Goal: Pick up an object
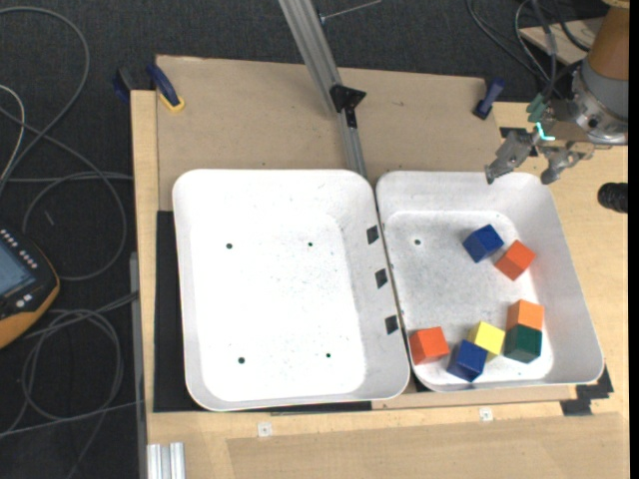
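While our gripper (524,170) hangs over the far edge of the right bin (569,267), here is what we see, from the near side to the far side.

Near row: five blocks sit close together by the near wall of the right bin. We see an orange block (430,343), a blue block (466,359), a yellow block (488,336), a green block (522,343) and another orange block (525,314) on top of or just behind the green one; we cannot tell which.

Middle pair: a second blue block (483,242) and one more orange block (515,259) sit side by side, almost touching, out in the open.

Gripper: its two fingers are spread apart and nothing is between them. It holds nothing.

Which way to go: the middle pair lies toward us from the gripper, and a bit lower in the bin. We think the second blue block is the nearest one to grab.

What is in the way: nothing stands between the gripper and that block. The orange one beside it may get bumped.

Left bin (200,267): it is well apart from the gripper.

Far side: a metal pole (319,58) slants over the bench (250,118), left of the gripper.
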Robot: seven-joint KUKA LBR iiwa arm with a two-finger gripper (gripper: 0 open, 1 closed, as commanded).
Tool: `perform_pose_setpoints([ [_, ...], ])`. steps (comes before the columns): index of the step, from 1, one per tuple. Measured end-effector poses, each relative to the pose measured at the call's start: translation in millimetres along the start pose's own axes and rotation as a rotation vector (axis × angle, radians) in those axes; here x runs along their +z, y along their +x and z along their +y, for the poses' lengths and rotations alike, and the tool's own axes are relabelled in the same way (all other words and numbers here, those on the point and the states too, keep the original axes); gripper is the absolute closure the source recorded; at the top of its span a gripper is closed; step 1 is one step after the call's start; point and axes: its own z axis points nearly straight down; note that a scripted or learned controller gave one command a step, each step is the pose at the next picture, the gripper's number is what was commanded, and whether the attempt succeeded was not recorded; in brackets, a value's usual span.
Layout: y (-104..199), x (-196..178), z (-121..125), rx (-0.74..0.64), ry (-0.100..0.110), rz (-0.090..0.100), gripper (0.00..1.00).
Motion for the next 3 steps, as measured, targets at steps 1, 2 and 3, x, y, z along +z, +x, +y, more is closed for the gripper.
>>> perform_pose_setpoints([
  [1, 0.1, -2.5, 0.6, -0.001, -0.004, -0.001, 0.00],
  [2, 0.3, 60.8, 2.5, 0.000, 0.002, -0.001, 0.00],
  [3, 5.8, 104.5, 0.3, 0.000, 0.001, 0.000, 0.00],
])
